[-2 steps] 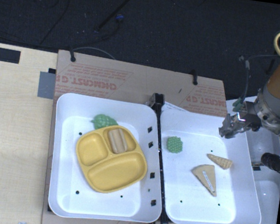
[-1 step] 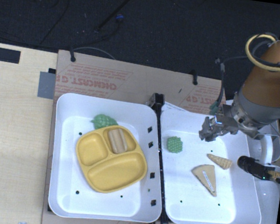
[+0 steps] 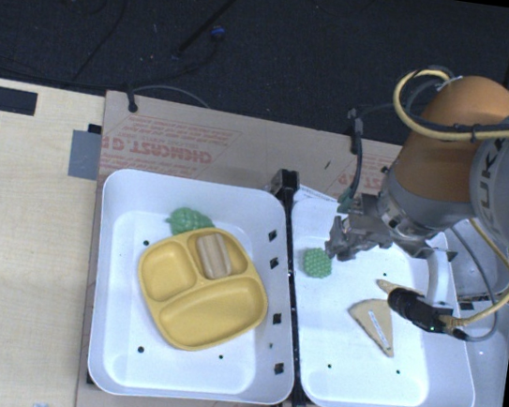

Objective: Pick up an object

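Both white bins (image 3: 118, 358) — smooth, glossy plastic. Yellow divided plate (image 3: 172, 313): smooth matt plastic. Green ball (image 3: 318, 263) — rough, knobbly surface. Desk (image 3: 5, 284): pale matt wood grain; brown cardboard sheet (image 3: 197, 147) beneath the bins, printed, matt. Arm's orange band (image 3: 454, 133): satin-smooth casing.

My gripper (image 3: 345, 246) hangs over the right bin (image 3: 453, 394), near its left wall; a small ball (image 3: 318, 263) lies just below-left of it; a wedge (image 3: 376, 324) lies further right in that bin; in the left bin (image 3: 108, 356) a divided plate (image 3: 203, 289) sits centrally; a stick (image 3: 215, 256) rests in its upper compartment; a leafy piece (image 3: 185, 221) lies behind the plate.
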`<state>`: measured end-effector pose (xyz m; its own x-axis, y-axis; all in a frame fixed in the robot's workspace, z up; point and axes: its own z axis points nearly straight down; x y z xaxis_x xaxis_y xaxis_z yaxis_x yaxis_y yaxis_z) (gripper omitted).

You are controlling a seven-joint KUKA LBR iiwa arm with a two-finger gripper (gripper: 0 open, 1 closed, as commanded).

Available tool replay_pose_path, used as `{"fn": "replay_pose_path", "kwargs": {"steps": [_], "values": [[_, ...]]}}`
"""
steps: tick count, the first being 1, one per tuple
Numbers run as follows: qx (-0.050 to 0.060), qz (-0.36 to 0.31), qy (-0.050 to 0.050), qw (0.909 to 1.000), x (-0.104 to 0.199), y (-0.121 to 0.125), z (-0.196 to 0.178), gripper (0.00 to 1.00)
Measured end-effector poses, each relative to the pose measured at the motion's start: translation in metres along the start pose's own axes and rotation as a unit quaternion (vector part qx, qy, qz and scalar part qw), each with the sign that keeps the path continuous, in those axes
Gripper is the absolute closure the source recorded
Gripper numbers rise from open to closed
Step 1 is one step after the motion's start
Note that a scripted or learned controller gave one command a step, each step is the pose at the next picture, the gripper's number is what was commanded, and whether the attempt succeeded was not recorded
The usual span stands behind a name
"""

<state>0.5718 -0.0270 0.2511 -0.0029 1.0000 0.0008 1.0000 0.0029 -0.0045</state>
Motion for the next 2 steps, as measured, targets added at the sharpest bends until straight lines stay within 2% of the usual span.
{"fn": "replay_pose_path", "kwargs": {"steps": [2], "values": [[0.000,0.000,0.000,1.0000,0.087,-0.009,0.016,1.00]]}}
